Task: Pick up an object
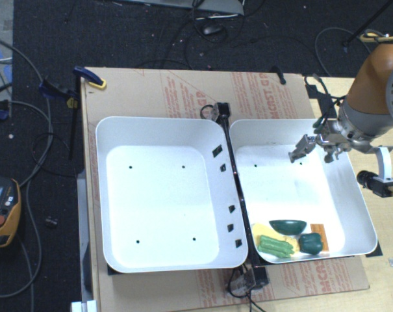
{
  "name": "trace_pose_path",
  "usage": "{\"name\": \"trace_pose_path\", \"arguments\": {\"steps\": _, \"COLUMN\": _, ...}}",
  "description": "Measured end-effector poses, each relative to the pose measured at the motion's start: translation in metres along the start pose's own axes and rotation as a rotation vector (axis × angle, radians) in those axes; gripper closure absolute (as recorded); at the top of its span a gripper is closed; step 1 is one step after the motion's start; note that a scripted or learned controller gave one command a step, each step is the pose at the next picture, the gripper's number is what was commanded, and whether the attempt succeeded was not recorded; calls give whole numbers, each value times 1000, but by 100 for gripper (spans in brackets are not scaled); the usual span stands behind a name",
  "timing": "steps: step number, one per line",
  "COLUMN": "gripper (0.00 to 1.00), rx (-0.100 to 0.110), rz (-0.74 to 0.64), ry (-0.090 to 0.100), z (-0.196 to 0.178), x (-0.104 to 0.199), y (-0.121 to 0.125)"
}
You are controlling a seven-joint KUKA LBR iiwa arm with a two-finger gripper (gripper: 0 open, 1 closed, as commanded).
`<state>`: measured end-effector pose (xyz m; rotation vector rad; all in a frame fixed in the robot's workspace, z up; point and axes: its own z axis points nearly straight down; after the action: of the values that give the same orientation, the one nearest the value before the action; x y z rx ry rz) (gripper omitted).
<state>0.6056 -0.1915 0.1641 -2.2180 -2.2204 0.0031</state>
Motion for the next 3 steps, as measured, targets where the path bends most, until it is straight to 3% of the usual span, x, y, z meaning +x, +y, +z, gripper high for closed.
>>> {"name": "trace_pose_path", "arguments": {"steps": 1, "gripper": 0, "rx": 1, "rz": 1, "ry": 0, "z": 57, "x": -6, "y": 6}}
{"name": "trace_pose_path", "arguments": {"steps": 2, "gripper": 0, "rx": -2, "rz": 1, "ry": -1, "z": 77, "x": -5, "y": 6}}
{"name": "trace_pose_path", "arguments": {"steps": 3, "gripper": 100, "rx": -4, "rz": 0, "ry": -1, "z": 65, "x": -5, "y": 6}}
